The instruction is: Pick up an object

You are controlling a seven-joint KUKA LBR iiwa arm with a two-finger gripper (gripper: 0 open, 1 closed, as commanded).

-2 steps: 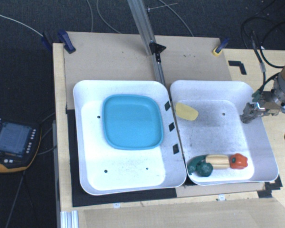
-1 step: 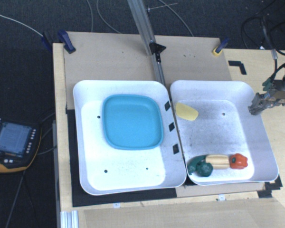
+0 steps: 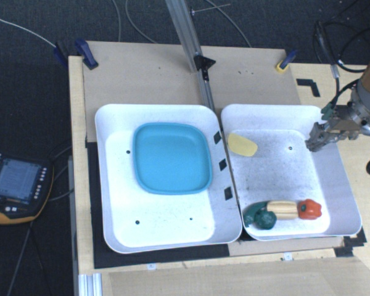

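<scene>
In the right bin (image 3: 333,184) lie a pale yellow flat piece (image 3: 242,145) near its far left corner and, along the near wall, a dark green object (image 3: 259,217), a tan cylinder (image 3: 282,209) and a red tomato-like object (image 3: 309,209) in a row. My gripper (image 3: 319,137) hangs over the right bin's far right part, above bare floor, well away from all of these objects. Nothing shows between its fingers.
The left bin (image 3: 114,165) holds a blue square plate (image 3: 172,158). A metal rail (image 3: 185,23) runs from the top down to the gap between the bins. Clamps sit at the bench's far corners. A handheld pendant (image 3: 15,184) lies at left, off the bench.
</scene>
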